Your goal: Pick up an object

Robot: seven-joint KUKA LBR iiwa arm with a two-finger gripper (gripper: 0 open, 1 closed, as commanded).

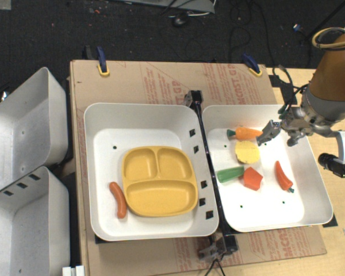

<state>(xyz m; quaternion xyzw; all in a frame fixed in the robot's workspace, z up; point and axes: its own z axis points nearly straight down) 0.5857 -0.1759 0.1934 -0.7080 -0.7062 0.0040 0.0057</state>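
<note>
My end effector (271, 133) hangs just right of the toy carrot (246, 133); I cannot tell its state. The carrot looks light, rigid, slick; I'd grip mid-body.

place: robotics lab | evidence: clamped board (161, 79), loose cables (241, 36), dark carpet (40, 33), spare white bins (23, 154)

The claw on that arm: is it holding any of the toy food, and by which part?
Nothing is held. The gripper hangs open in the right bin, beside the carrot and above the yellow piece, with nothing between its fingers.
</note>
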